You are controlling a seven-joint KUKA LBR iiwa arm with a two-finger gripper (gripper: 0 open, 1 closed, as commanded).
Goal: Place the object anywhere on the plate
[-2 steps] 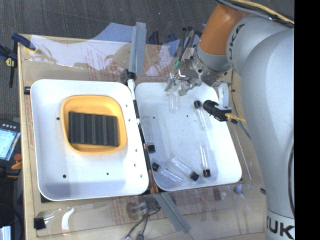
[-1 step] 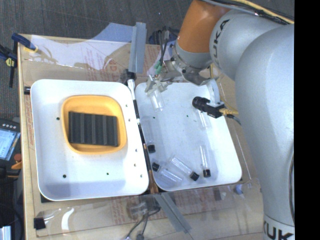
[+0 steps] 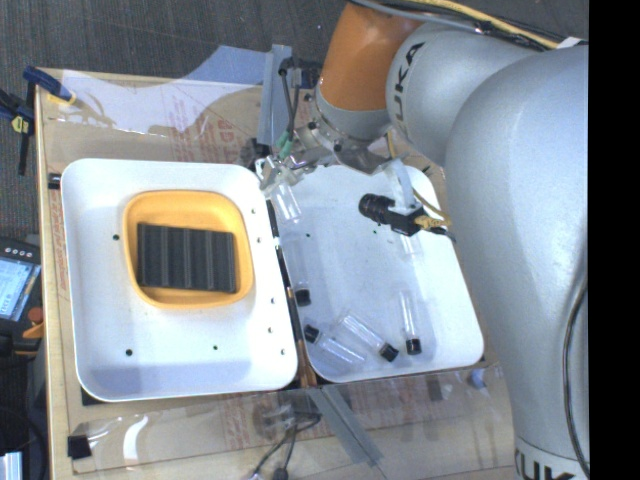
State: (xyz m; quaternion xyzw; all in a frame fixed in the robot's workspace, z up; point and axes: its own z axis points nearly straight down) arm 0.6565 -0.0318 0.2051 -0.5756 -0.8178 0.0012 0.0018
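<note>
Tubes (image 3: 352, 330) lie in the right bin (image 3: 440, 268), none on the plate (image 3: 187, 246); I can't tell my gripper's (image 3: 283, 171) state.

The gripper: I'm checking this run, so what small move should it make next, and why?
Probably a descent onto one tube. The gripper sits at the right bin's upper left corner, by a clear tube, and I see nothing between its fingers. The yellow plate in the left bin has no tube on it.

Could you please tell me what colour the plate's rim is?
Yellow-orange rim around a dark ribbed centre on the plate, per the camera view.
</note>
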